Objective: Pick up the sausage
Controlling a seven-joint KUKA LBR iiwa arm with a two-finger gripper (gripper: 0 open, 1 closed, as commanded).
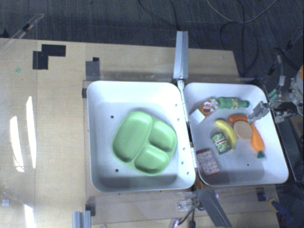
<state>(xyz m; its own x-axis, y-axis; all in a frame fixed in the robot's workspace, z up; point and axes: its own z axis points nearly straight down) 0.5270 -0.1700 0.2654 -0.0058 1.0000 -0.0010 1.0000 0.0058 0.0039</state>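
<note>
The job is at its approach step. The gripper (258, 112) hangs at the right side of the right bin (274, 175), low over the clutter and just beside the sausage (236, 118) — a short reddish-orange piece lying roughly level in the upper middle of that bin. Nothing can be seen held in the gripper, and the view is too coarse to tell whether it is released or clenched.

The sausage is crowded. A tan disc (243, 130) lies against its lower side, a carrot (257, 139) runs down and to the right from there, and a banana (227, 131) curves just to its left. A green bottle (232, 102) lies above it, near but apart. A small can (221, 142) and a flat packet (207, 161) sit lower in the bin, clear of the work. The left bin (97, 141) holds a green tray (144, 141) and plays no part.

The next move likely calls for a short shift left, so the gripper centres over the sausage, then a straight descent across its narrow width — without catching the disc or the carrot, which is the likeliest slip.
</note>
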